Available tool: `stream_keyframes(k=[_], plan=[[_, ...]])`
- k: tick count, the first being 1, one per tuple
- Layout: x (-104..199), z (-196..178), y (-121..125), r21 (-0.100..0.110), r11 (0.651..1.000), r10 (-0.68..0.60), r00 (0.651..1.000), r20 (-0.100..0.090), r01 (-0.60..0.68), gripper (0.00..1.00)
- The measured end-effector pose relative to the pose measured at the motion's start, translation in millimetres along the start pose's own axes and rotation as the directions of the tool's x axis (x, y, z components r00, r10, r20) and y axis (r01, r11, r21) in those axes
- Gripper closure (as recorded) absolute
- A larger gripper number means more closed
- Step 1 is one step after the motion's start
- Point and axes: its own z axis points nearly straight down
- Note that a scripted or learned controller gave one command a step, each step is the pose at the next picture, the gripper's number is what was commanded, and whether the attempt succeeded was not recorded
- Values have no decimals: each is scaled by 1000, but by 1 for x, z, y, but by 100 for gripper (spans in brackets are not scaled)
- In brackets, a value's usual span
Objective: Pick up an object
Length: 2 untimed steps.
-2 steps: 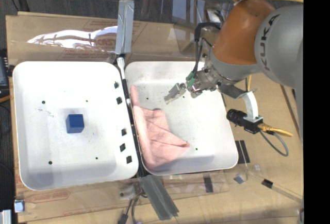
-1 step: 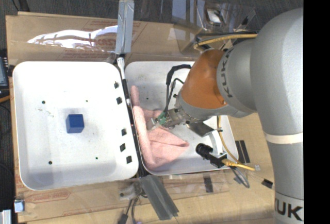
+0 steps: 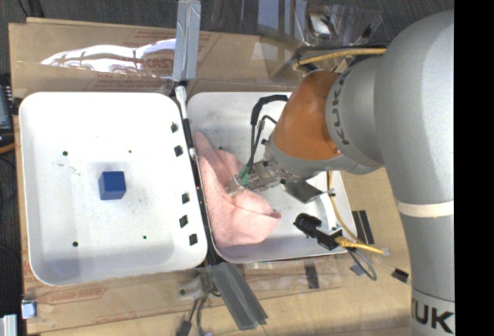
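The big grey arm (image 3: 401, 110) fills the right side of the frame, its orange band (image 3: 305, 122) hanging over the right bin (image 3: 231, 106). Below that band, near the middle of the frame, the hand (image 3: 245, 180) is down at the pink cloth (image 3: 231, 203), right at the cloth's upper right edge. From up here I cannot tell whether its fingers are apart or together, or whether any cloth is caught in them; the wrist hides too much. The cloth lies crumpled along the left side of the right bin, against the wall it shares with the left bin (image 3: 46, 118), reaching down toward the lower middle of the frame. A small blue cube (image 3: 113, 184) sits alone in the left bin, left of centre, well apart from the hand. Both bins rest on the cardboard-covered counter (image 3: 93, 41), with black and yellow cables (image 3: 340, 238) trailing at the right bin's lower right corner.
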Motion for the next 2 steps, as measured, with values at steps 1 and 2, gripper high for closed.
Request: stream_keyframes(k=[1, 2], plan=[[0, 0, 0, 0, 1000, 1, 1000, 1, -1, 0], [14, -92, -7, -2, 996, -94, 996, 4, 94, 0]])
